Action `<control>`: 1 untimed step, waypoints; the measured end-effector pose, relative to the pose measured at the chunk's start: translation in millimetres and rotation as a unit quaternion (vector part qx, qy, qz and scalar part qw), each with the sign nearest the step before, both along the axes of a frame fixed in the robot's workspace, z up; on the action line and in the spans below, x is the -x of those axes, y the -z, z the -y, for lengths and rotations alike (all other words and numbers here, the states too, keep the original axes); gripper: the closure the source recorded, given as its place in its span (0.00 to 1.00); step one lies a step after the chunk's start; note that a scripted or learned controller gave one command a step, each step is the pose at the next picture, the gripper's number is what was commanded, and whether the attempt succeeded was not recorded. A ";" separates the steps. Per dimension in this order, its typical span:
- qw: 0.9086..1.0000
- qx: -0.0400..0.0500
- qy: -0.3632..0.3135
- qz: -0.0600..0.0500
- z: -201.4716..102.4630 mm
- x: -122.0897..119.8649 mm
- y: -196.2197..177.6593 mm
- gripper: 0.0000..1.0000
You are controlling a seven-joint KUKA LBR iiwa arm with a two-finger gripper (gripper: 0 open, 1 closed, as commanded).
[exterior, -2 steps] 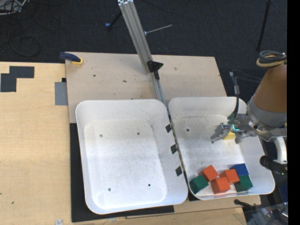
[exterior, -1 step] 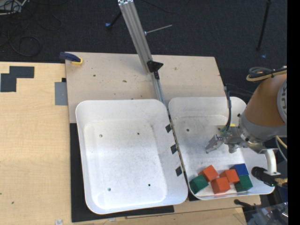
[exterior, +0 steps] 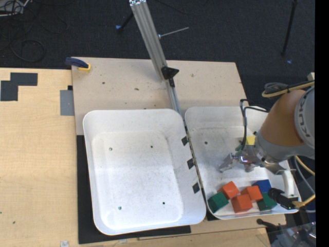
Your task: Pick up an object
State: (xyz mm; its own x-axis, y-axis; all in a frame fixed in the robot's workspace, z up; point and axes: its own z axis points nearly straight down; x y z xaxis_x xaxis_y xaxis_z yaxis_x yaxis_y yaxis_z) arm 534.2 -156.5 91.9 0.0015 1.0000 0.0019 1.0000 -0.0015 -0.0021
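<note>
Grey metal, the hand (exterior: 232,161) hangs low inside the right bin (exterior: 216,122), about the middle of its floor, with the orange band of the arm (exterior: 281,125) reaching in from the right above it. Whether it is released or clenched I cannot tell; nothing is seen held in it.

The step in hand looks like the approach: the hand is down in the bin but not over any block. The blocks lie in a tight cluster at the bin's near edge, just beyond the hand toward the camera. Closest is an orange block (exterior: 231,189), near the hand but apart from it. Beside that sit a green block (exterior: 218,201) on the left, a second orange block (exterior: 241,203) below, and a third orange block (exterior: 254,192) to the right. Further right are a blue block (exterior: 263,186) and a dark green block (exterior: 267,204). A small yellow piece (exterior: 251,139) shows close to the wrist, partly hidden.

The next move, by my reading, calls for shifting toward the near edge and settling over one block; the crowding leaves little room beside each, so the outermost orange block seems the easiest choice.

The left bin (exterior: 103,122) sits alongside on the tabletop (exterior: 205,81).
</note>
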 end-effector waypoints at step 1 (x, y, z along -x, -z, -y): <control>1.000 -0.001 0.004 0.000 0.9 0.6 -10.2 1.00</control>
